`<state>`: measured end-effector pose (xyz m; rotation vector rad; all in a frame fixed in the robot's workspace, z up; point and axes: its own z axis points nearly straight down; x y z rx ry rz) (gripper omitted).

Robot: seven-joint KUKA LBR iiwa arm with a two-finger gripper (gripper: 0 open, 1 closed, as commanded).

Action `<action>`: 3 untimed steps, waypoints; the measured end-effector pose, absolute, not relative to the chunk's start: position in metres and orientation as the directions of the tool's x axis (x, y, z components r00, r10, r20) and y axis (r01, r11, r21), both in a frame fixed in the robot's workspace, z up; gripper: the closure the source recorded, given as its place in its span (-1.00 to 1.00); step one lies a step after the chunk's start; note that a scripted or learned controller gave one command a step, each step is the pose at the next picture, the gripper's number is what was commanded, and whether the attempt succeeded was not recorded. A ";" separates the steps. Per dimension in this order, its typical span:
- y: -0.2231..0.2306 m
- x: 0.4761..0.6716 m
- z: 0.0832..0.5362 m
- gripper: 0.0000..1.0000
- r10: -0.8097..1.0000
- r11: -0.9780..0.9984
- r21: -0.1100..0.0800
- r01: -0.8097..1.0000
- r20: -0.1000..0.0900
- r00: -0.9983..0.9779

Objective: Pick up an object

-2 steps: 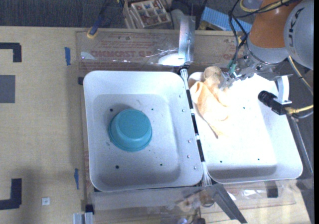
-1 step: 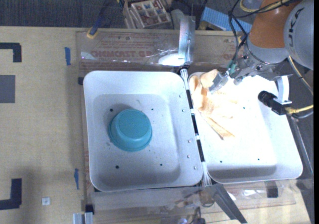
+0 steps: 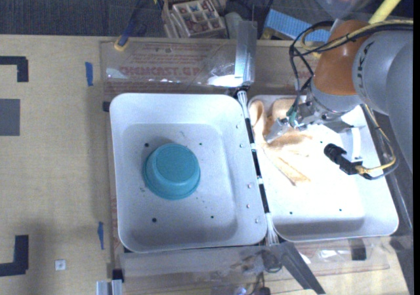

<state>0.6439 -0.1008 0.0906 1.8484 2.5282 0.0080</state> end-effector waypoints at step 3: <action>-0.101 0.647 0.113 1.00 0.953 0.303 0.020 0.953 -0.010 -0.303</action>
